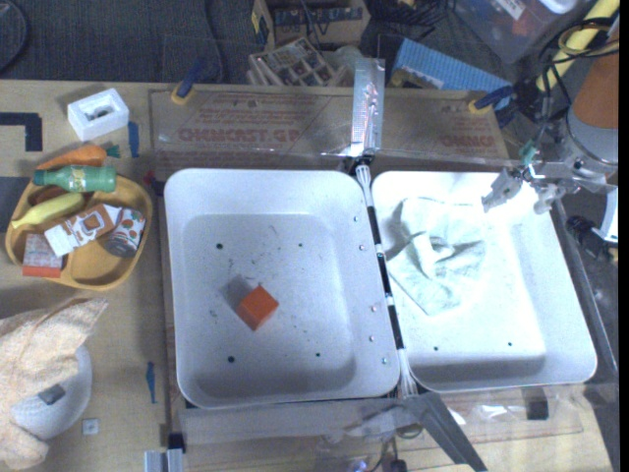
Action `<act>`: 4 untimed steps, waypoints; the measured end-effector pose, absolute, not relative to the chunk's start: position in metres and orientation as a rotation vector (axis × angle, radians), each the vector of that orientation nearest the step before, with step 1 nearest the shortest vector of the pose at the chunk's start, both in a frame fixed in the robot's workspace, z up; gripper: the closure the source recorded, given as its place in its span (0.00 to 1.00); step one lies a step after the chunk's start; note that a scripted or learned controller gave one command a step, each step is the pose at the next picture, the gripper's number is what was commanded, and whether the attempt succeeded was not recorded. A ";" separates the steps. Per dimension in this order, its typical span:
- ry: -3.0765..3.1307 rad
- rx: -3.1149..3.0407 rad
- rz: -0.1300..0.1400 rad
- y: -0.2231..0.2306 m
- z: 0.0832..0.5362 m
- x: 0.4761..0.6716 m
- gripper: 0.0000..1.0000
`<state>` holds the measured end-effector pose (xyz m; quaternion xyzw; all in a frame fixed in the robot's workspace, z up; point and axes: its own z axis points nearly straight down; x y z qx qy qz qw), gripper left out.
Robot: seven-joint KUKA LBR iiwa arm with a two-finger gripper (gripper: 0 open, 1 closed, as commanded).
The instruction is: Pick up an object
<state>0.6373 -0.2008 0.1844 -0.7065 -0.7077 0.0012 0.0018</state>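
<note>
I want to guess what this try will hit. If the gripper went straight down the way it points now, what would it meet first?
Probably the right bin floor near its upper right corner. The gripper hangs there, right of the crumpled cloth. Depth is unclear, so it might clip the cloth's edge.

Orange block (258,307) stands alone in left bin (197,205); crumpled cloth (439,254) clutters right bin (560,352).

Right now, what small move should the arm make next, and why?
Probably move left and down toward the crumpled cloth in the right bin. The gripper hovers over that bin's upper right part, holding nothing, and the cloth is the nearest thing. The orange block lies farther, in the left bin.
</note>
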 end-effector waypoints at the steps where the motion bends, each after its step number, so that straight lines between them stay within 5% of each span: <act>1: -2.231 -2.211 0.002 -0.140 0.095 0.614 0.00; 2: -2.094 -2.341 -0.003 -0.219 0.122 0.642 0.00; 3: -2.334 -2.110 -0.005 -0.179 0.088 0.597 0.00; 4: -1.890 -2.510 0.003 -0.160 0.157 0.573 0.00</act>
